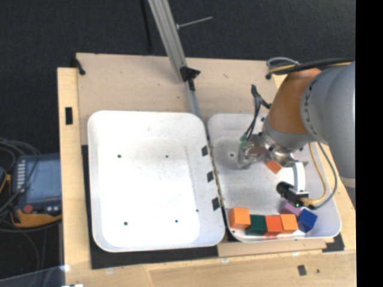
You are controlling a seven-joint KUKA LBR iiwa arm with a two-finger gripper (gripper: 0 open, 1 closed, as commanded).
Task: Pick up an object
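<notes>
orange block, left end (240, 217): a cube, sits flat at the lower edge of the right bin, lower right of the frame
dark green block (258, 224): touches the orange cube's right side, low in the row
orange blocks, middle (280, 223): two side by side, right of the green one
blue block (307, 219): right end of the row, turned at an angle
purple block (292, 208): just above the row, partly hidden
small orange piece (273, 166): higher up in the right bin, tilted, apart from the row
</notes>
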